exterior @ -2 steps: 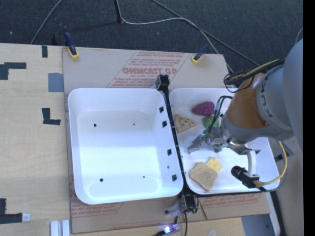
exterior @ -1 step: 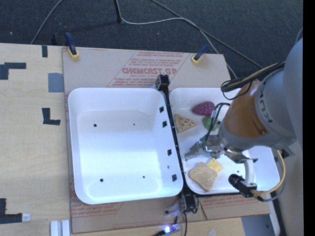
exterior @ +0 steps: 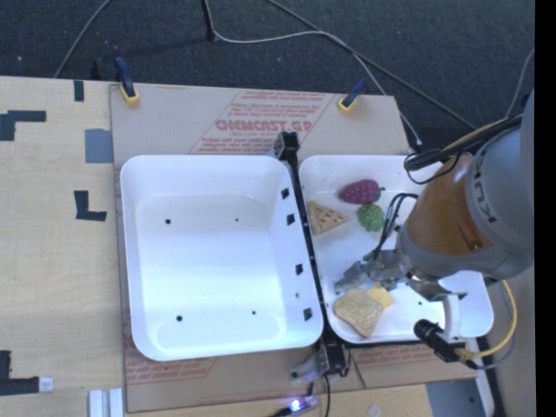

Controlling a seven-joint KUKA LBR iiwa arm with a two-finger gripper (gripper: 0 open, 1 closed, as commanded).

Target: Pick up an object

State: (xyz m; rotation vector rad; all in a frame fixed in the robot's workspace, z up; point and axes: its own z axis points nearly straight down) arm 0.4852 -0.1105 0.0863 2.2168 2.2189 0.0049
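Gripper [exterior: 369, 276] low in right bin [exterior: 469, 320], finger state impossible to tell, just above bread slice [exterior: 358, 311] and yellow cheese cube [exterior: 380, 297], near purple grapes [exterior: 360, 191].

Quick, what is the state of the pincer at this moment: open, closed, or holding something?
Pincer: low in the right bin, just above the bread slice and yellow piece; open or closed cannot be told.

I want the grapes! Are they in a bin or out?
In. The purple grapes lie inside the right bin, near its far wall, beside a green piece.
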